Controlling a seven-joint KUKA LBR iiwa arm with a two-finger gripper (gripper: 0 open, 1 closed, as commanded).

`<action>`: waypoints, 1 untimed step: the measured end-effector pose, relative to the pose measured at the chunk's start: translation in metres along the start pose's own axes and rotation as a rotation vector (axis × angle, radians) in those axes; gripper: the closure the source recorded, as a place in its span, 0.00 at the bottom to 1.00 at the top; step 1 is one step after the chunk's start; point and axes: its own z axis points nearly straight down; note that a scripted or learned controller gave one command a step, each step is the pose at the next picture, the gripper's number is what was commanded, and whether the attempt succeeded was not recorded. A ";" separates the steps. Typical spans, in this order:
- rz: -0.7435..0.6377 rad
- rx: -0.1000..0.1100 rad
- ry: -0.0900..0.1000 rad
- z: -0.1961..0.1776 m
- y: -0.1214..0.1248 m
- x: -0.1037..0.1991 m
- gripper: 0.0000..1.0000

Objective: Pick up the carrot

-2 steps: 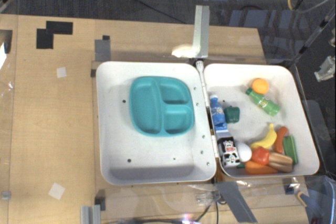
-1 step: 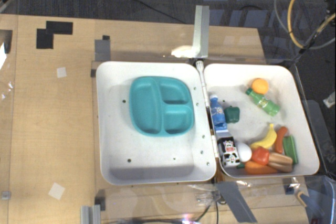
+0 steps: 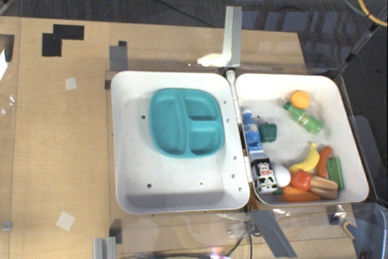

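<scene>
We take the carrot to be the long orange tapered piece (image 3: 296,195) lying flat against the near wall of the right shallow white bin (image 3: 339,100), in its crowded near corner. A red rounded toy vegetable (image 3: 301,179) and a brown bread-like roll (image 3: 323,187) touch it from above, with a white egg (image 3: 282,177) just beside. We cannot tell the end effector's state. We judge a good grasp descends on the freer left end, straddling the carrot's width, clear of the wall.
</scene>
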 end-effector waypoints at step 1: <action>-0.321 -0.001 -0.004 0.035 0.026 -0.040 1.00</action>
